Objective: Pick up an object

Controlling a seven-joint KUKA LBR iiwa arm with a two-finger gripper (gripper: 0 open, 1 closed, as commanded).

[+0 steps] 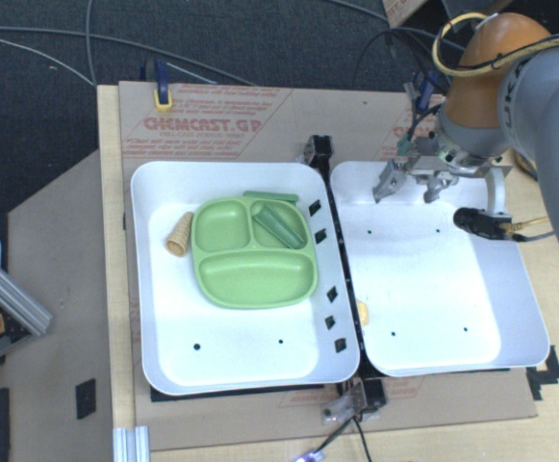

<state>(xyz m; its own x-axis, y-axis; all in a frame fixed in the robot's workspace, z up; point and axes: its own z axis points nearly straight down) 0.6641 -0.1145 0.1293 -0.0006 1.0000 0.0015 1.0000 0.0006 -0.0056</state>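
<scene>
- Camera view, far left: you would have seen a metal rail (8, 292) lying at a slant on the dark floor, well apart from the bench.
- A blue clamp (164, 85) gripped the far edge of the printed cardboard sheet (212, 121) under both bins.
- The left bin (231, 359) held all of the things you might pick.
- A small tan cone (178, 234) lay on the bin floor just beside the plate's left rim, with its wide end nearer you.
- The green divided plate (255, 282) sat flat in the bin's far half, its one long compartment toward you and two smaller ones behind.
- A darker green piece (281, 225) lay slantwise in the plate's far right compartment.
- A green strip (271, 197) showed at the plate's far rim; what it was could not be told.
- A tiny yellow thing (361, 312) rested where the two bins meet, too small to identify.
- The right bin (452, 340) lay beside the left one, their rims touching.
- The gripper (404, 196) hung over the right bin's far left corner, its fingers (383, 189) spread wide and grasping nothing, well apart from the cone and the plate.
- The grey arm (548, 104) reached in from the right.
</scene>
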